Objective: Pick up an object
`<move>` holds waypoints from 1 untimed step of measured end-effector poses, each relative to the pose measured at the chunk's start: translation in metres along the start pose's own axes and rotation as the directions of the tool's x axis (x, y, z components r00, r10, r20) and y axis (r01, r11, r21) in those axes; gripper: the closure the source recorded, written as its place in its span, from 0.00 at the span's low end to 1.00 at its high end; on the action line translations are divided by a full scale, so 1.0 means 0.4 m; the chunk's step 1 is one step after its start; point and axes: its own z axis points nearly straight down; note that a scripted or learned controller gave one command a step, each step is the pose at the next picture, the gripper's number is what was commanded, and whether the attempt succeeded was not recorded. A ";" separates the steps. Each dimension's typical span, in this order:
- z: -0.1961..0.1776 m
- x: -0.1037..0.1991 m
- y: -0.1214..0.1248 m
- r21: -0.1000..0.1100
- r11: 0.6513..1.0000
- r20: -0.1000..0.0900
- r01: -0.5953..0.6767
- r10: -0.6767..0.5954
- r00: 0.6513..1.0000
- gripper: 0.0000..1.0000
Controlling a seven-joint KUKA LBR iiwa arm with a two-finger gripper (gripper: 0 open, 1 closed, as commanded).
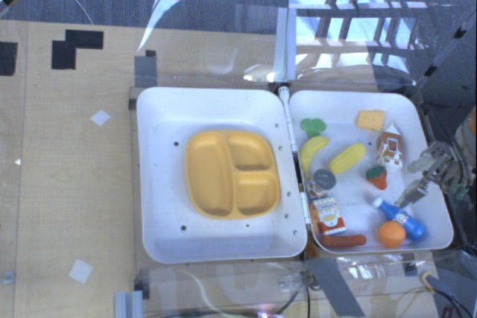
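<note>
Gripper [419, 179] at the right rim of the right bin [440, 182], nothing picked up yet.

The nearest candidates are the blue bottle [400, 218], lying just below the fingertips, and the strawberry [378, 176], just left of them; an orange [391, 234] touches the bottle's lower side. The jaws look spread apart and no object sits between them, so the grasp is not done: choosing, closing and lifting are all left. Further left of the bottle lie a corn cob [347, 158], a banana [313, 152] and a sausage [341, 240]. The left bin [160, 160] holds a yellow divided tray [232, 173].
</note>
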 end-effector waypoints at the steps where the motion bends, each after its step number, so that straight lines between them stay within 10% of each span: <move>1: 0.208 -0.114 0.150 -0.010 0.966 0.008 -0.258 0.258 0.966 0.00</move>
